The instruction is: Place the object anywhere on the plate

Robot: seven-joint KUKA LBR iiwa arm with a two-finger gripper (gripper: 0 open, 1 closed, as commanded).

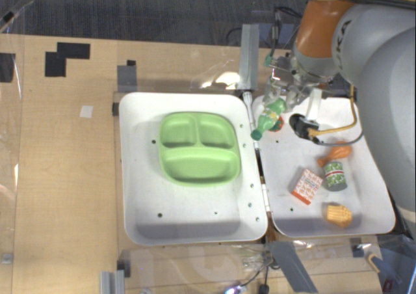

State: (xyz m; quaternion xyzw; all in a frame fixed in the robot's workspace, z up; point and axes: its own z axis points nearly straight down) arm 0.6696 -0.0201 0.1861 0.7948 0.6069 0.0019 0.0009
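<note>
A green divided plate [198, 147] lies in the middle of the left bin [140, 208]. My gripper [281, 95] hangs over the far left corner of the right bin [374, 221], shut on the upper end of a green bottle [266, 120]. The bottle slants down to the left, and its dark green cap [257, 134] reaches over the divider between the bins. It sits just right of the plate's far right corner. A small red piece [279, 124] shows right behind the bottle.
The right bin holds an orange item [338, 152], a small green can [335, 176], a red and white box [306, 185] and a yellow item [338, 214]. A black cable end [301, 125] hangs below the wrist. A grey post [249, 58] stands behind the divider.
</note>
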